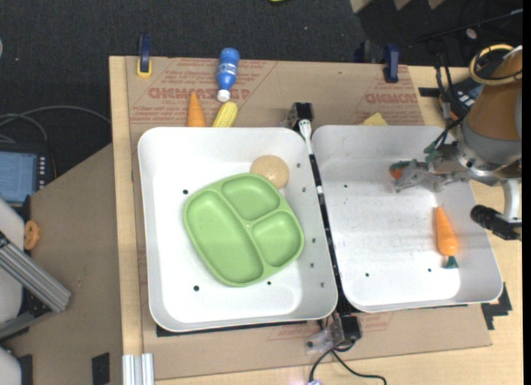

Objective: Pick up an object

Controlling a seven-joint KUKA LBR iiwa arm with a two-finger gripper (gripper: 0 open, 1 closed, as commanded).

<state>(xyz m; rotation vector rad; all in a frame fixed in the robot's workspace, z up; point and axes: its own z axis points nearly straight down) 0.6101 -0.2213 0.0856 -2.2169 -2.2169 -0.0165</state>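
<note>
Tool low over the right bin, carrot not yet taken

The tool (408, 173) sits in the right bin (373, 267) near its far edge, and whether its fingers are spread or closed cannot be told from here. The carrot (445, 231), the likely target, lies apart from it toward the bin's right edge, nothing gripping it. By my reading this is the approach step; the next move calls for shifting over the carrot and lining up across its narrow body. That bin has plenty of bare floor, though the right rim is close. The left bin (166, 275) holds a green divided plate (242, 228) and a tan ball (270, 169).
</note>
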